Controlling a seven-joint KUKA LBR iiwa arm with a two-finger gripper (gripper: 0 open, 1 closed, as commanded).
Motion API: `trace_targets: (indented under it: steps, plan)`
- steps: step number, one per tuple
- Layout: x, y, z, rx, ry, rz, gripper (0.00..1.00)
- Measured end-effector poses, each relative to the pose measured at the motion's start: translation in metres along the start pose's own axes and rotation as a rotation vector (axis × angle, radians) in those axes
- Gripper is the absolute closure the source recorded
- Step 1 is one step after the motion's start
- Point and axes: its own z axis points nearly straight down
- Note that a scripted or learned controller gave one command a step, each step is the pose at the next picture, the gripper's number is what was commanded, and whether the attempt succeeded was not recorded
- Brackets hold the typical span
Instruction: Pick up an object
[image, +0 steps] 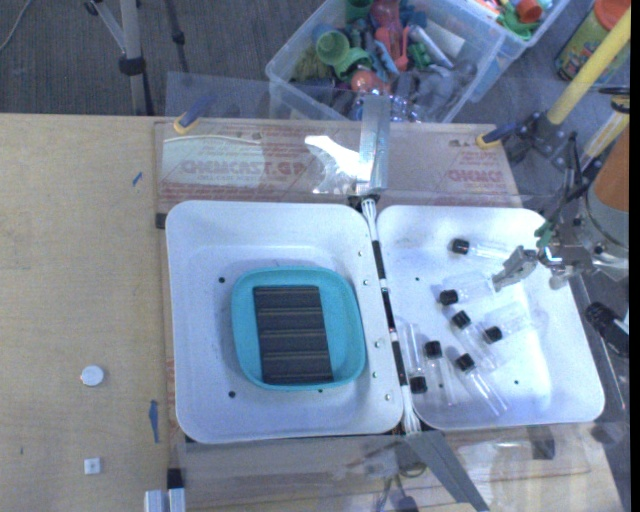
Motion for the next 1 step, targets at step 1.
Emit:
trace_targets:
  steps: [1]
  plan:
    - [-0.0349, -0.0050, 0.1162, -0.004, 0.000, -0.043, 0.00]
